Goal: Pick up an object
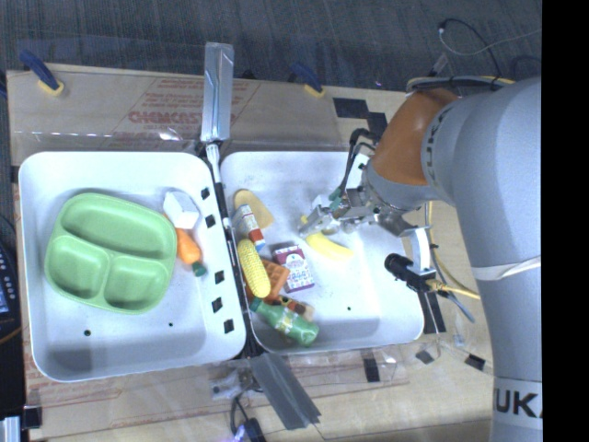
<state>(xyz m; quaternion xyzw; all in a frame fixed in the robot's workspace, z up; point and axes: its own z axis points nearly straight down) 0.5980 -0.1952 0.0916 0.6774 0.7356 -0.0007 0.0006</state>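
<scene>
Gripper (324,215) sits low in the right-hand white plastic bin (391,316), just above the pale yellow banana-shaped toy (329,246). Jaw state: cannot tell. Looks like approach step; next move needs descent onto that banana, then closing.

A pale yellow banana-like piece (329,246) lies flat on the right bin's (368,313) floor, right of a corn cob (253,267), a small carton (293,267) and a green bottle (287,323).
</scene>
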